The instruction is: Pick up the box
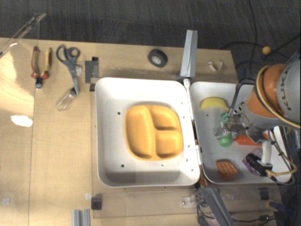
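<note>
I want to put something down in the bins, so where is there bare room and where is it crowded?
Free: the left bin floor all around the yellow divided tray, widest along its left and near edges. Crowded: the right bin, with the yellow piece, green item, brown block and the arm over it.

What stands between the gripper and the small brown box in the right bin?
Nothing visible does. The gripper is over a green item. The brown box lies nearer the front wall of the right bin, with only bin floor between them.

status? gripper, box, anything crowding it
Gripper low in right bin, jaws unreadable. Box not identifiable. Green object directly under gripper; banana, orange piece nearby.
</note>
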`<state>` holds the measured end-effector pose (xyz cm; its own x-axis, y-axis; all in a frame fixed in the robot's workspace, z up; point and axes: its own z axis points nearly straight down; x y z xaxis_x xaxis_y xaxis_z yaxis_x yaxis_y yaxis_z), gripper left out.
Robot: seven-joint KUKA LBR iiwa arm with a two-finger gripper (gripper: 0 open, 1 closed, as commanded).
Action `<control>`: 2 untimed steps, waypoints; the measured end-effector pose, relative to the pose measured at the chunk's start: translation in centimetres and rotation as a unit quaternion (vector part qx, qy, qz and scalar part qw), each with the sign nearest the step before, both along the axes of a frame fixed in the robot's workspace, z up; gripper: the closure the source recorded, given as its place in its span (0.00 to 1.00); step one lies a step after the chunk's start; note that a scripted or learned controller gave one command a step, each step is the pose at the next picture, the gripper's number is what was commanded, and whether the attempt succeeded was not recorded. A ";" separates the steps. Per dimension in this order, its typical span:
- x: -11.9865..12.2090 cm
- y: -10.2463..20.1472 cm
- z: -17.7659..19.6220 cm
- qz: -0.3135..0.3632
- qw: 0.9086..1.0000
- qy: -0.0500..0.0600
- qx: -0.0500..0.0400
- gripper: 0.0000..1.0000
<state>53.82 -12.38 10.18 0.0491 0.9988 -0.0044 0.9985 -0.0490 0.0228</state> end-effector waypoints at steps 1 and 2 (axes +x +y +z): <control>0.9 7.0 8.4 0.170 0.985 0.008 0.000 1.00; 8.1 10.0 9.0 0.252 0.968 0.009 -0.001 1.00</control>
<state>61.95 -2.39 19.16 -0.4436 0.8962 -0.0025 0.8962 0.4436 0.0054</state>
